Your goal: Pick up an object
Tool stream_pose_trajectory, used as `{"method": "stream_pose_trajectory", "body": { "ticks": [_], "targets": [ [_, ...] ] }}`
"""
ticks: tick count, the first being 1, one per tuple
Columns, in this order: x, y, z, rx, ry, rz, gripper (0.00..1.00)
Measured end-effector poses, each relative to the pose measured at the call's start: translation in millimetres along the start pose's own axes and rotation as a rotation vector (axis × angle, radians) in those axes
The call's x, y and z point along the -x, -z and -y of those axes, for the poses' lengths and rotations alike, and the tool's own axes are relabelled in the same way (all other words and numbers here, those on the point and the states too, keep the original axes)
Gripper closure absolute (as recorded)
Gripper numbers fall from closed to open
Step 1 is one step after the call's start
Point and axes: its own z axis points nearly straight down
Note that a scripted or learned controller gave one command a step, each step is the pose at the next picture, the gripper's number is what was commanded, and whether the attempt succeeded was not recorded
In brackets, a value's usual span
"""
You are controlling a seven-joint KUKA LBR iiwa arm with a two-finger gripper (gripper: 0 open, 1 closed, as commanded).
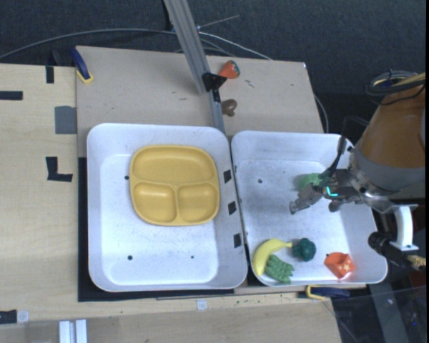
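A yellow divided plate (pixel 175 184) lies in the left bin (pixel 100 213); the gripper (pixel 309 196) hangs over the right bin (pixel 272 156); a banana (pixel 266 251), green toys (pixel 279 268) and an orange piece (pixel 339 264) line its near edge.

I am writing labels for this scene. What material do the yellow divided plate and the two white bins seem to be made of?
The yellow divided plate looks like moulded plastic with a matte finish: even colour, soft rounded compartment edges, no sharp glare. The left bin and the right bin look like thin formed plastic, smooth and slightly glossy, with rounded rims; coated metal cannot be excluded.
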Motion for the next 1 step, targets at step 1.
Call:
{"method": "stream_pose_trajectory", "body": {
  "ticks": [1],
  "targets": [
    [2.6, -63.8, 3.7, -0.007, -0.002, -0.001, 0.00]
  ]
}}
